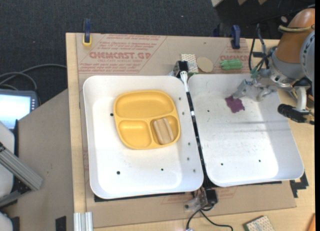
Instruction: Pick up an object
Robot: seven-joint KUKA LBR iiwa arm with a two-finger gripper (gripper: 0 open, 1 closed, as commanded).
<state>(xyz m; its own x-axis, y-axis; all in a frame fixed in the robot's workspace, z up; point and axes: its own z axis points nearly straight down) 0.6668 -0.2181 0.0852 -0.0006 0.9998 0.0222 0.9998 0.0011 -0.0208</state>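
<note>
A small purple object point(234, 104) lies on the floor of the right bin point(250, 150), near its far side. My gripper point(253, 90) hangs just above and to the right of it, with its fingers point(243, 88) spread open and nothing between them. The grey arm with its orange band point(300, 21) reaches in from the right. In the left bin point(100, 140) sits a yellow divided plate point(145, 106) with a tan, bread-like piece point(162, 130) in its lower right compartment.
Behind the bins on the cardboard lie a green piece point(231, 64), a round tan disc point(205, 64) and a checkered tag point(188, 58). Blue clamps point(235, 35) hold the board's far edge. A black part point(295, 113) of the arm hangs over the right bin's right rim.
</note>
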